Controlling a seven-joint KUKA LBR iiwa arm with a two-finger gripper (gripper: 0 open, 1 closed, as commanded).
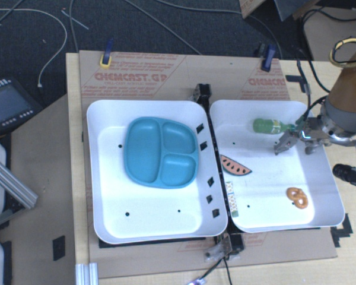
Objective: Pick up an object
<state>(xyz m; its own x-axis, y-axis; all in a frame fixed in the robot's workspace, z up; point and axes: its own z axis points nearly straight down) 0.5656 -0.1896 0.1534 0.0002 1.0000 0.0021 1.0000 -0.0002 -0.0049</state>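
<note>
Two white bins are seen side by side on the bench, and places are given here from the right bin [320,177].

The claw [296,142] is seen over the upper right part of the right bin, reached in from the right on the grey arm [344,108]. Its two fingers [283,145] are spread apart, pointing down and to the left, and nothing is seen between them.

Three small things are found in the right bin. A green bottle [267,126] lies on its side near the top wall, its right end just beside the claw, up and to the left of the fingers; whether it is touched by the claw cannot be told. A watermelon slice [234,166] lies near the left wall, down and left of the claw and well apart from it. A pretzel [297,197] lies toward the lower right corner, below the claw and well apart from it.

In the left bin [107,177], just beside the right bin's left wall, a blue divided plate [161,152] is laid flat.
</note>
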